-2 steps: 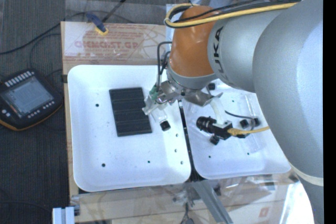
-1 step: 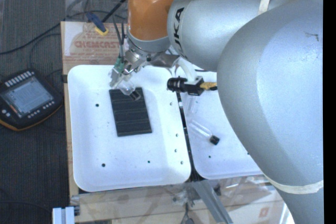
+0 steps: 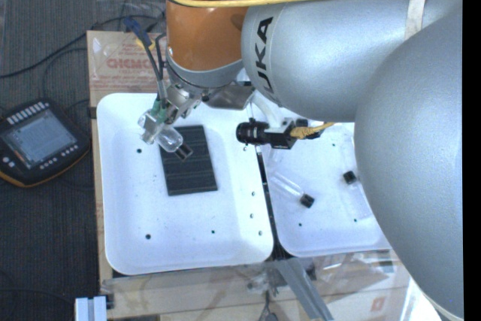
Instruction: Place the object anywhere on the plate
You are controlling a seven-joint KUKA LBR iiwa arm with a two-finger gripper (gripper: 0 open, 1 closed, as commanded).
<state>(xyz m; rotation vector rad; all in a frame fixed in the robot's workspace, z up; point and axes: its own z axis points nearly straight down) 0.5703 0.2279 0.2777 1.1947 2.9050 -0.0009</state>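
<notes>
Near the middle left of the frame, a flat black plate point(image 3: 190, 160) with ridges lies in the smooth white left bin point(image 3: 128, 237). The pincer point(image 3: 167, 131) sits at the plate's upper left corner, pinching a small clear object point(image 3: 170, 139).

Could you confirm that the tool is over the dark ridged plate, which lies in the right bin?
Not quite: the plate lies in the left bin, not the right one. The camera view shows this, with the tool over the plate's upper left corner.
</notes>
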